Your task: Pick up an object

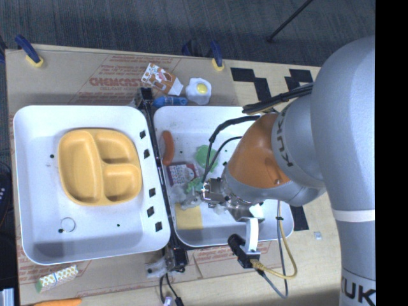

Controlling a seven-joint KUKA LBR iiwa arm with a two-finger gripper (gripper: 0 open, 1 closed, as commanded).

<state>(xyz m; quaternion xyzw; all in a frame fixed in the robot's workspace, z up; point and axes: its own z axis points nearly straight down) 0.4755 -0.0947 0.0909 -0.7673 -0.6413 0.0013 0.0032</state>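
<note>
1. Reaching in over the right-hand white bin [268,231], the grey arm with the orange band [255,158] bends down steeply, so its wrist covers the middle of that bin.
2. The hand [207,193] sits low among the clutter; whether it is released or clenched cannot be told.
3. Candidate objects lie by the bin's left wall: a thin orange-red sausage-shaped piece [167,146] near the far corner, a dark red packet [180,172], a green soft item [203,155] and a flat pale yellow square [189,217] toward the near edge.
4. The hand appears nearest the packet and green item, likely its target.
5. A yellow divided plastic tray [101,165] fills the left-hand white bin [32,171].
</note>
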